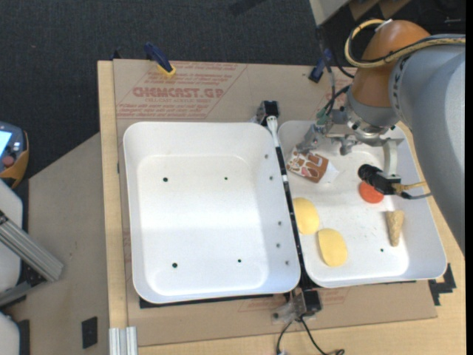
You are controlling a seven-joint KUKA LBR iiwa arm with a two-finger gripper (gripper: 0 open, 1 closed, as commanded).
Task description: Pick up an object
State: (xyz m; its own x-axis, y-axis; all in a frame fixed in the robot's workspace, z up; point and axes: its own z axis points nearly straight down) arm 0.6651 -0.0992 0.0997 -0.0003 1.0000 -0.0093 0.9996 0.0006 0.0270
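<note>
Pincer [324, 132], spread unclear, beside crinkly brown-and-white packet [309, 166] in glossy white bin [421, 261], smooth yellow oval [306, 216] nearby.

The left bin [199, 220] offered a broad open floor, reachable from above anywhere inside its rim. The right bin [363, 263] was tighter. The arm [425, 72] hung over its far end, and a wrapped packet [310, 166] lay at the far left by the shared rim. The farther yellow piece [306, 215] and the nearer yellow piece [332, 247] lined the left side. An orange object [371, 193] and a tan piece [395, 228] stood towards the right wall. A bare lane ran between those two groups, down to the near wall. A black clip [267, 112] stood at the far end of the seam between the bins.
</note>
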